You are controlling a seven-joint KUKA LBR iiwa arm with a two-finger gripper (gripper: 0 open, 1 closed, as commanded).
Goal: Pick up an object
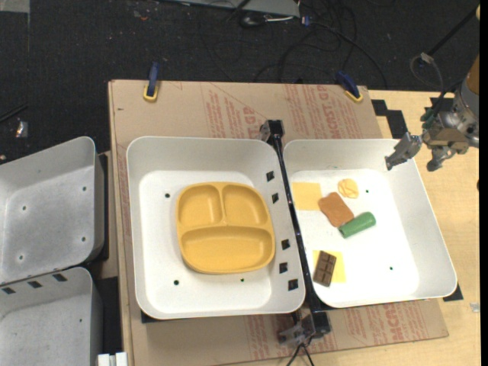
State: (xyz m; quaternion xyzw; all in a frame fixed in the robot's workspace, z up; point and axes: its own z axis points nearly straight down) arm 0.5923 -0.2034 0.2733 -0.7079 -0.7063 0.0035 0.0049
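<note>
From the overhead camera you see the pincer at the right bin's upper right corner, fingers spread apart and holding nothing. Inside that bin lie a green cylinder, a brown slab touching it, a small orange piece and a chocolate bar. A yellow divided tray fills the left bin.

1 fixed camera looks down at a slant from well above the surface, taking in both white bins whole.
</note>
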